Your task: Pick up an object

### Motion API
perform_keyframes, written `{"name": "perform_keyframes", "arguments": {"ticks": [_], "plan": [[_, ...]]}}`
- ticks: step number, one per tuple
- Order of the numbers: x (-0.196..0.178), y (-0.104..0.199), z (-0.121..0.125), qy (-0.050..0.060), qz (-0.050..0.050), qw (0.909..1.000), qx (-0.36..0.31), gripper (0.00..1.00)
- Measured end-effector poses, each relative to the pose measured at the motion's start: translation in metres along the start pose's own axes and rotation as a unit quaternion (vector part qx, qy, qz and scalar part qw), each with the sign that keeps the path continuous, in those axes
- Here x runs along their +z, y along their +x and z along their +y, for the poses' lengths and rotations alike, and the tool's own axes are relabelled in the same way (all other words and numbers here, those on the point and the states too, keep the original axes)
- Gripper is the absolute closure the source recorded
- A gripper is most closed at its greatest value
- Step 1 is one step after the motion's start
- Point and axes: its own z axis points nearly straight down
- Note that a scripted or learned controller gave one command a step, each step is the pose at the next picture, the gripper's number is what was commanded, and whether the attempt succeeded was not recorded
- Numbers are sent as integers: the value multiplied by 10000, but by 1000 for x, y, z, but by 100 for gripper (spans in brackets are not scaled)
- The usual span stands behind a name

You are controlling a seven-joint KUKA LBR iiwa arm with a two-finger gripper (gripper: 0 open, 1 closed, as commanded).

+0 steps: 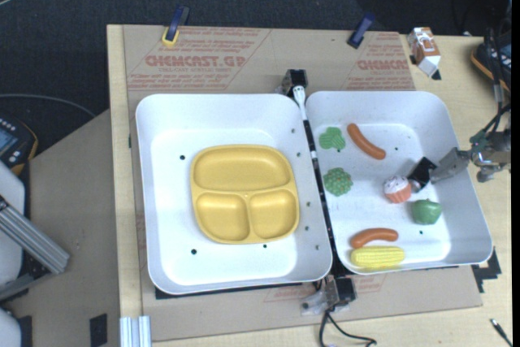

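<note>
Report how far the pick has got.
Nothing looks lifted: the yellow tray in the left bin carries nothing. The hand is low in the right bin, beside the small pink-and-white toy. Gripping and raising remain.

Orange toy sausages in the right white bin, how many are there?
2: one orange toy sausage lies near the right white bin's far side, another near its front, beside the yellow toy corn cob.

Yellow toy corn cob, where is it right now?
The yellow toy corn cob lies in the right white bin along its near edge, just below an orange toy sausage.
</note>
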Motion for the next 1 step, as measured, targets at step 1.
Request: {"name": "perform_keyframes", "arguments": {"ticks": [1], "plan": [[63,-4,-2,36,19,10000,5,0]]}}
